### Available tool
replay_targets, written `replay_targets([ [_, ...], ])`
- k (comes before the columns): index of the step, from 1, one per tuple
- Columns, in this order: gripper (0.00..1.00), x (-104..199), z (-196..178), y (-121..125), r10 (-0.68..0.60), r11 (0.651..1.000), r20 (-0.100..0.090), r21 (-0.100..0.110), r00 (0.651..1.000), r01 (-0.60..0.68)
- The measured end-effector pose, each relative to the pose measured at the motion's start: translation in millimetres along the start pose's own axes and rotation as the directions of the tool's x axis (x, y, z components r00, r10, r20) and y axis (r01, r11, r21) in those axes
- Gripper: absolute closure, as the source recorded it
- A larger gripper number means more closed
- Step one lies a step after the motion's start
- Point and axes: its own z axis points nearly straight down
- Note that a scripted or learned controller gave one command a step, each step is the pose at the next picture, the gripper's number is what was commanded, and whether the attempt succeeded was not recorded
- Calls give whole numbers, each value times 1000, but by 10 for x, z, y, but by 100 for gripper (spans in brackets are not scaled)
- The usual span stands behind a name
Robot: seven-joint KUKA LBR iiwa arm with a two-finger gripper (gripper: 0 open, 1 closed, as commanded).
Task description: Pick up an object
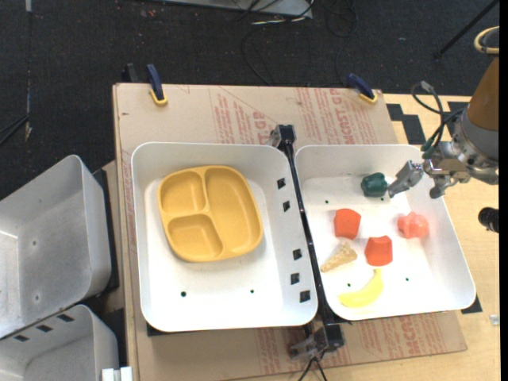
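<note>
Camera view, looking down at a slant, takes in two shallow white bins side by side on a cardboard-covered bench (238,109), with a dark divider (298,221) running between them. In the left bin (151,292) lies a yellow three-compartment plate (210,213), set toward the bin's upper left and resting flat. The right bin (444,292) holds the loose objects: a dark green lump (374,184) near the upper middle, an orange-red block (347,223) below and to its left, a second orange-red block (379,250) lower and slightly right of the first, a pink piece (413,225) to the right of these, a tan wedge (340,257) near the divider, and a yellow banana-shaped piece (362,290) closest to the bin's front wall. All six lie apart from one another on the bin floor. The arm enters from the right edge, and its gripper (423,179) hangs over the upper right part of the right bin with its two fingers spread apart and nothing between them. One finger (403,178) points toward the dark green lump and ends just beside it; whether it touches cannot be told. The other finger (441,184) sits above the pink piece, apart from it. Two blue-and-yellow clamps (156,86) grip the board's far edge.
</note>
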Motion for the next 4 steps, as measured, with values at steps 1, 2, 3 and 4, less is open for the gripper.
replay_targets([
  [1,0,5,-71,26,-3,1000,3,-12,1000,3],
  [2,0,41,569,3,-1,1000,1,-6,1000,1],
  [3,0,38,1195,9,-1,1000,-3,-9,1000,1],
  [4,0,48,1418,17,-2,1000,2,-11,1000,2],
])
